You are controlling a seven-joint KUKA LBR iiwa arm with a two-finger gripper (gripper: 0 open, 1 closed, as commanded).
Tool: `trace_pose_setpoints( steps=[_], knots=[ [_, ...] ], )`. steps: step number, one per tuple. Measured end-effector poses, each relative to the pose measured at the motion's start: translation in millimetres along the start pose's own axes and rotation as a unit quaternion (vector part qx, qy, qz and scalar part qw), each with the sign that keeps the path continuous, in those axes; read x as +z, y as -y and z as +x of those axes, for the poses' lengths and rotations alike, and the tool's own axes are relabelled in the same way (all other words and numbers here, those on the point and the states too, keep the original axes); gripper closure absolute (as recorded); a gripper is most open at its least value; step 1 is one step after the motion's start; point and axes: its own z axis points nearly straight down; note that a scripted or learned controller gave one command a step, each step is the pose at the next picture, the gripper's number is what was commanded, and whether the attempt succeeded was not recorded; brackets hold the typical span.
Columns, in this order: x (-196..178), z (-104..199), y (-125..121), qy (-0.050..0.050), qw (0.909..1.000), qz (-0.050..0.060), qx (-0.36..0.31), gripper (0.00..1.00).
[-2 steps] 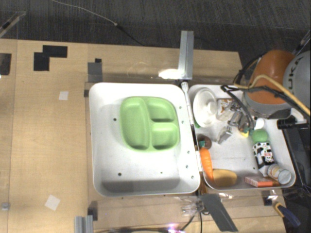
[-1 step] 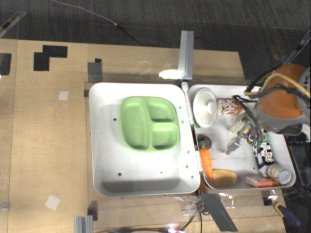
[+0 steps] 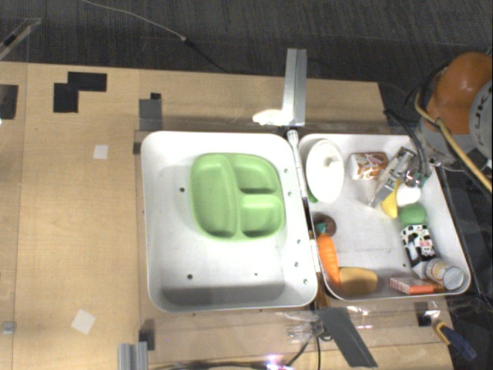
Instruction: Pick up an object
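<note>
While the arm [image 3: 462,91] reaches in from the right, its grey body and orange band are seen at the upper right corner, and the jaws [image 3: 394,177] are lowered into the upper right part of the right bin [image 3: 362,237]. Whether the jaws are released or clenched cannot be told, since the metal tips are small and blurred against the bin floor; nothing is clearly seen between them. A yellow object [image 3: 390,203] lies just under the tips, touching or nearly so, and a small printed packet [image 3: 368,165] lies just to their left. A white bowl [image 3: 324,169] is tilted against the bin's left wall. Along the right wall a green block [image 3: 413,213] is seen below a white piece [image 3: 409,194], then a black-and-white cow-patterned toy [image 3: 417,242], then a small can [image 3: 445,273] in the lower right corner. A flat pinkish box [image 3: 410,286] lies along the bottom wall beside a tan potato-shaped object [image 3: 357,280]. An orange carrot [image 3: 329,256] is laid by the left wall, with a dark round item [image 3: 324,226] just above it. In the left bin [image 3: 166,245] a green divided tray [image 3: 235,194] is placed near the middle, well apart from the jaws. Both bins are set side by side on the wooden surface [image 3: 69,230].
</note>
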Motion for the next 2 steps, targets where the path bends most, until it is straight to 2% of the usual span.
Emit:
trace_pose_setpoints(
  steps=[1,2],
  knots=[
    [3.7,66.1,5.6,0.032,0.9991,-0.013,0.023,0.0],
    [-11.9,61.9,3.0,0.043,0.9988,-0.016,0.021,1.0]
  ],
)
